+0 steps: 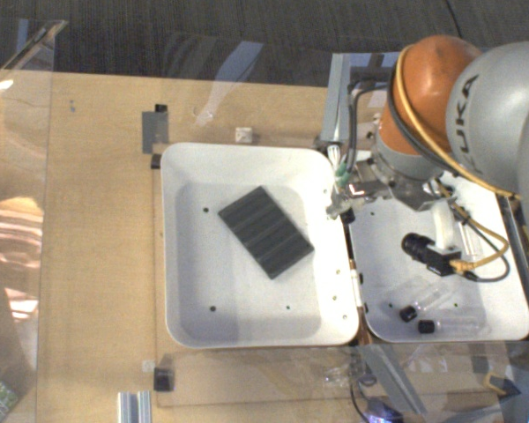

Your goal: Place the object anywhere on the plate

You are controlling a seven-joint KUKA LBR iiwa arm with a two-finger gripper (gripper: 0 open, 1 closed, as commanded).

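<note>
Overhead slanted view of the desk [88, 263], bearing two shallow white bins side by side. The left bin [185, 324] holds the plate [266, 232], a dark grey ribbed rectangular slab lying flat near the bin's middle and turned diagonally to the bin walls, touching none of them. The right bin [502, 324] holds the loose small objects: two small black pieces [408, 312], close together near the bin's front wall, and a clear piece [434, 299] just beside them, too faint for its outline to be made out. All three lie well apart from the plate, with the wall between the bins separating them from it. The arm [502, 104], grey with an orange band, enters from the right and covers the rear part of the right bin. The pincer [344, 194] hangs at the dividing wall between the two bins, towards the rear, near the left bin's right rear corner; whether it is open or closed cannot be told, and no object is seen in its grasp. On the bare desk behind the left bin sits a small pale cube [243, 135], and a black clamp [157, 133] stands at that bin's left rear corner.
</note>
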